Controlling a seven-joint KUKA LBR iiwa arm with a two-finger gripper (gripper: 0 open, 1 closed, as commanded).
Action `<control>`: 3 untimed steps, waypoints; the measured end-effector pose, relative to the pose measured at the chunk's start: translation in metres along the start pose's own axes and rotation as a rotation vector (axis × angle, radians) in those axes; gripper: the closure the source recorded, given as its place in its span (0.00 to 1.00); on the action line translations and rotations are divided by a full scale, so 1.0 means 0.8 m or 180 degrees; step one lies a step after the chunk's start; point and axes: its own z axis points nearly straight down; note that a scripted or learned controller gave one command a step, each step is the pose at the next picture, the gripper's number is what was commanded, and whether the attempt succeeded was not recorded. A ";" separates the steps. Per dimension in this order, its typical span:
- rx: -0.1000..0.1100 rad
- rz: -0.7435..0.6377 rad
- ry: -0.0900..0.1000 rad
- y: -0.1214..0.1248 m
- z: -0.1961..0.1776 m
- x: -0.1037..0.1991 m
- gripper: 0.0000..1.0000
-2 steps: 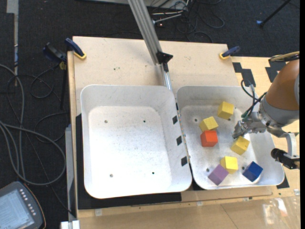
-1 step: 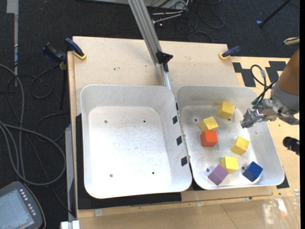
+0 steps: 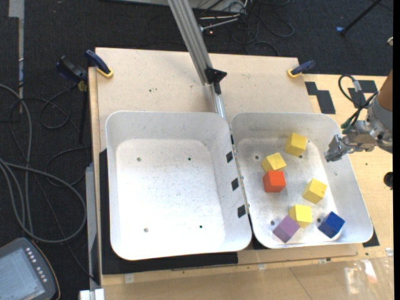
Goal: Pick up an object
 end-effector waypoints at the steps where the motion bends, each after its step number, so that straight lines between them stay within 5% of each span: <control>1: -0.0007 -0.0006 -0.0002 0.013 -0.068 0.008 1.00; 3: 0.0016 -0.0021 0.0015 0.014 -0.078 0.144 1.00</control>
